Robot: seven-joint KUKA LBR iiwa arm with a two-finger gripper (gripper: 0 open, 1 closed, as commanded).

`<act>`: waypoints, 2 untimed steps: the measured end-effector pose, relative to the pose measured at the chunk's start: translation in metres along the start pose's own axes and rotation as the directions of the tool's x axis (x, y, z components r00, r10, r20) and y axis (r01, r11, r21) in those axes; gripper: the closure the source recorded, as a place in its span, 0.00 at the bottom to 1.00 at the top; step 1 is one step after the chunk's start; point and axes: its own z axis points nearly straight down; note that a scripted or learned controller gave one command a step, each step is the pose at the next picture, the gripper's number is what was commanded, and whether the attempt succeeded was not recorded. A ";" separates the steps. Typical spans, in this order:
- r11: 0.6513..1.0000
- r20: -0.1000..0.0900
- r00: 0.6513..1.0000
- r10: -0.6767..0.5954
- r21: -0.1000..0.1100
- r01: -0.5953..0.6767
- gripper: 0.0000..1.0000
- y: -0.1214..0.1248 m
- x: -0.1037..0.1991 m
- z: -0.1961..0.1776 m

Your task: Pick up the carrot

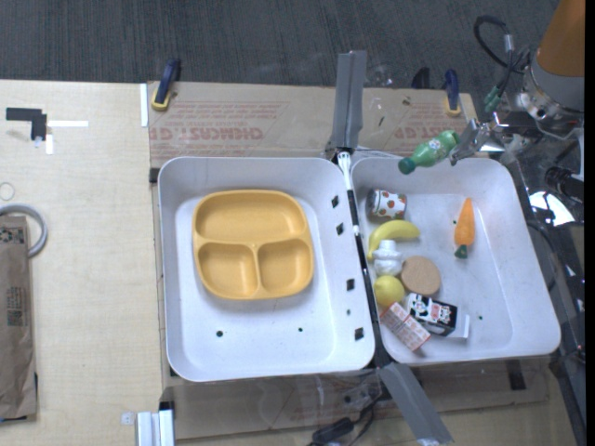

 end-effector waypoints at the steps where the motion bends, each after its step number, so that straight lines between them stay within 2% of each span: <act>1: 1.000 0.001 1.000 -0.001 -0.004 0.001 0.00 -0.001 -0.035 0.154; 2: 1.000 0.003 1.000 -0.004 -0.005 0.004 1.00 -0.001 -0.035 0.144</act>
